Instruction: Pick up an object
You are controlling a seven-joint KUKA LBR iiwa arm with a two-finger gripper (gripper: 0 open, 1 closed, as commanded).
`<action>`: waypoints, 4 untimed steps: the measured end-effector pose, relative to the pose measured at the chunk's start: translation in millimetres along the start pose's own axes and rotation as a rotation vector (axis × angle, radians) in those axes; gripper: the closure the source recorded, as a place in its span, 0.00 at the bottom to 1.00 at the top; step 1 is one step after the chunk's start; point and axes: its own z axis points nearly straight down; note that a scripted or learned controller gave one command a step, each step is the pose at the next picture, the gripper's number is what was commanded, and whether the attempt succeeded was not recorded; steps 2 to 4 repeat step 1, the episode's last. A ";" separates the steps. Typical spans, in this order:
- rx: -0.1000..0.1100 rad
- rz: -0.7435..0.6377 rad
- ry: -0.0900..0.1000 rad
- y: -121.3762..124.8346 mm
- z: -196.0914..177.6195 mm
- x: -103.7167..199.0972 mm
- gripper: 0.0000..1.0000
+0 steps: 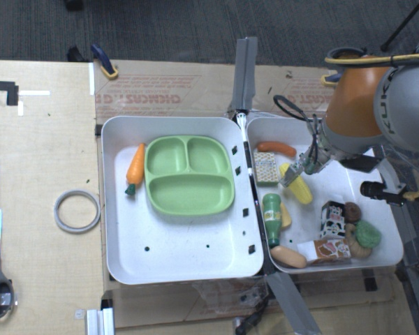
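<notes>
Start at your left: a carrot lies beside the green plate in the left bin, well apart from the arm, so it looks out of play; in the right bin a waffle, a sausage and a green bottle crowd the divider. The gripper hangs low, touching or just above the corn, probably the pick target; whether its fingers are spread or clenched you cannot tell, and nothing shows between them.
</notes>
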 end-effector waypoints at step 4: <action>0.002 0.132 0.000 79.6 -90.1 35.3 1.00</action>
